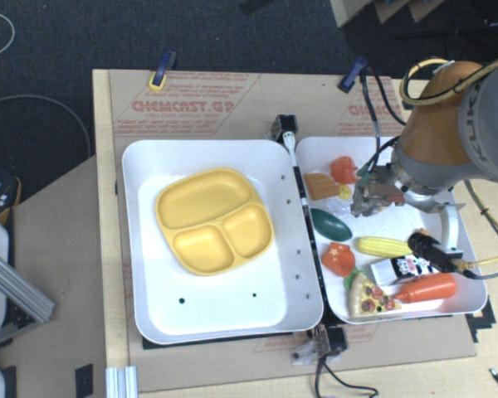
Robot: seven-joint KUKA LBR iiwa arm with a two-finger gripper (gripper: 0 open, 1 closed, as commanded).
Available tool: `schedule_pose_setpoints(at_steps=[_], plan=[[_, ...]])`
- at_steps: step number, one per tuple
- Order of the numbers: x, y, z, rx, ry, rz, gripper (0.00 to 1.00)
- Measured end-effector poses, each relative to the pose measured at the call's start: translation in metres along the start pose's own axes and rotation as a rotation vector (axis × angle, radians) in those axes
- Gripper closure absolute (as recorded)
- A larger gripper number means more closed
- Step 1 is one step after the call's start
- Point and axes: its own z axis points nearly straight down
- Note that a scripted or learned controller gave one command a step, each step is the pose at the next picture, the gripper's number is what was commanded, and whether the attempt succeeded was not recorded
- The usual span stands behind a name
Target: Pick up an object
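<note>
This looks like a robotics lab — not a home or kitchen. A grey and orange industrial arm reaches over a board-topped bench held by spring clamps, bearing two white bins. Loose cables trail about, aluminium framing stands at the left — over dark carpet.

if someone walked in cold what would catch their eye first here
Probably the yellow divided plate, lying alone in the left bin. Next, the clutter of toy food in the right bin: a corn cob, a tomato, a pizza slice. Over that bin hangs the arm's orange band, with the gripper low among the toys.
</note>
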Motion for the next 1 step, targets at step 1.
schedule_pose_setpoints(at_steps=[1], plan=[[-0.0038,0.0049,-0.0635,-0.003,-0.001,-0.001,1.0]])
